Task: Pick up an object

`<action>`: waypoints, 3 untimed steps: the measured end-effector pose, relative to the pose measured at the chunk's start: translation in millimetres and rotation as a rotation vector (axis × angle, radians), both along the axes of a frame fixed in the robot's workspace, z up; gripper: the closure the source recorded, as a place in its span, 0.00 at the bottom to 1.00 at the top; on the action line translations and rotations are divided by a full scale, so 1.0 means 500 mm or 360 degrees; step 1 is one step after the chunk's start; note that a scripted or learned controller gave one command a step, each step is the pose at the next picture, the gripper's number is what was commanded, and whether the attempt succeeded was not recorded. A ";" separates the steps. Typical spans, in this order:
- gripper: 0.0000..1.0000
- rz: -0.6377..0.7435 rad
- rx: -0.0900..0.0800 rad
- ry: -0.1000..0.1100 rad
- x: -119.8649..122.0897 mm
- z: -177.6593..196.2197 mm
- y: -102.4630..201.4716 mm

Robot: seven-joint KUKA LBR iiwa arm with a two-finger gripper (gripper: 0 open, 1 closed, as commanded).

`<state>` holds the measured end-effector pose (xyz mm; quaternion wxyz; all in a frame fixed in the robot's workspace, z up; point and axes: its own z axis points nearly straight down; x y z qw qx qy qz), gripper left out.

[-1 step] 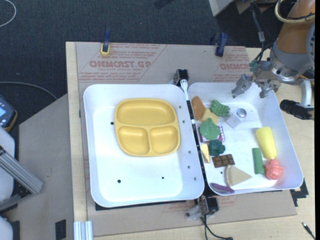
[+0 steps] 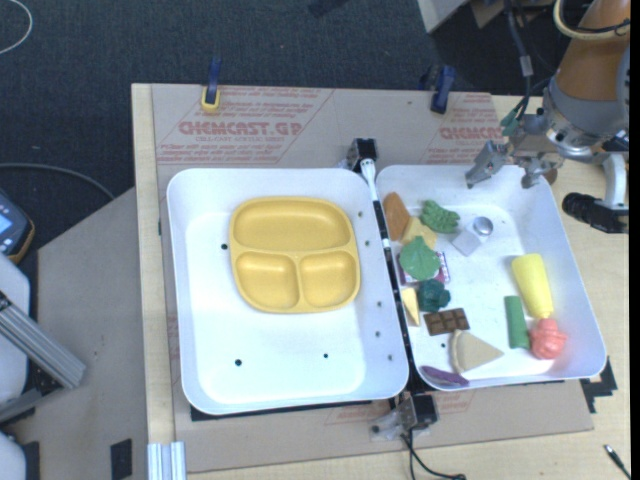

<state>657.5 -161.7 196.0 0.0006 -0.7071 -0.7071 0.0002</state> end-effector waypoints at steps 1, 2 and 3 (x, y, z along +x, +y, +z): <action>0.00 0.0003 0.0001 0.0007 0.006 -0.125 0.006; 0.00 0.0001 -0.0002 -0.0004 0.009 -0.221 0.006; 1.00 0.0003 -0.0003 -0.0022 0.016 -0.188 0.007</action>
